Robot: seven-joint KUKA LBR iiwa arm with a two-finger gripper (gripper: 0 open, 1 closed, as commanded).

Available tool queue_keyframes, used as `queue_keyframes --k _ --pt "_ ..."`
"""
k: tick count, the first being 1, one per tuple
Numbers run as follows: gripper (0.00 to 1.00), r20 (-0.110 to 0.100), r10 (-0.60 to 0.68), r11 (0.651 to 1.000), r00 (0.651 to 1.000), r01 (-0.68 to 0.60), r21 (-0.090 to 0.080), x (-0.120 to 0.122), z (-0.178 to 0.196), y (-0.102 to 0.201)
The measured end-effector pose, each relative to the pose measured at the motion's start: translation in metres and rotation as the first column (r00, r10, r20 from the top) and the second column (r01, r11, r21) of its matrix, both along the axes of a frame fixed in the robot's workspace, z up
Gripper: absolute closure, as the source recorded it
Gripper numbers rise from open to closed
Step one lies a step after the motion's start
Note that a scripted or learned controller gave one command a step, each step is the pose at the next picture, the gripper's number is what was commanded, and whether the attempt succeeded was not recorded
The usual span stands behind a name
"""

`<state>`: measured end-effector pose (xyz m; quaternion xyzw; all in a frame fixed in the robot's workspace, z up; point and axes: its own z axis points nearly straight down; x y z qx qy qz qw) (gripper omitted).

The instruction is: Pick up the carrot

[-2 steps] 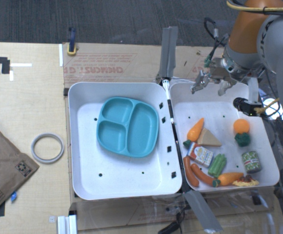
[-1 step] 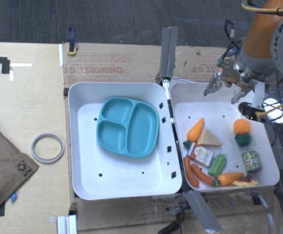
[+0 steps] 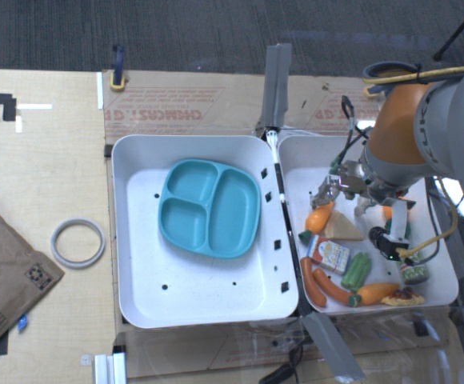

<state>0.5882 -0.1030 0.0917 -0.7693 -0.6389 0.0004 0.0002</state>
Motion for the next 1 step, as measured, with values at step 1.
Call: queue_keyframes --k 1 --pt "1.0 -0.001 -0.004 1.0 1.0 0.004 0.0 -0.0004 0.0086 -0.0014"
